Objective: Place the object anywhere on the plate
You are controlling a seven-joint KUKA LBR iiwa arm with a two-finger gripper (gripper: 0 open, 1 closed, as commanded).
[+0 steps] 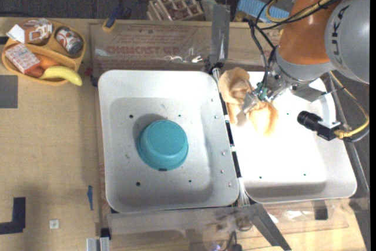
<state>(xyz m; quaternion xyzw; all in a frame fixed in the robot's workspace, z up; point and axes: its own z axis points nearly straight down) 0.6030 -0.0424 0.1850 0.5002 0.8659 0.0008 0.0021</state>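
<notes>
1. Nearest the camera, the grey arm (329, 26) with its orange band enters from the right and hangs over the right bin (294, 179).
2. Left bin (117, 103): holds the teal plate (163, 144), which appears to lie upside down like a shallow dome, near the bin's centre.
3. Right bin: holds the object (235, 86), a pale tan, crumpled piece resembling soft cloth or a floppy plush, draped against the bin's upper left corner beside the divider.
4. Gripper (257, 101): positioned at the object's right-hand folds. Glare and the blown-out white floor obscure the fingertips; it cannot be determined how far the hand is open or whether it has hold of any material.
5. Handling judgement: the object is probably light, limp and non-fragile. It will sag and trail when lifted, and a thin fold may slip out.
6. Recommended hold: take a thick bunched fold near the middle of the mass, not a loose edge, so that little hangs below during transfer across the divider to the plate.
</notes>
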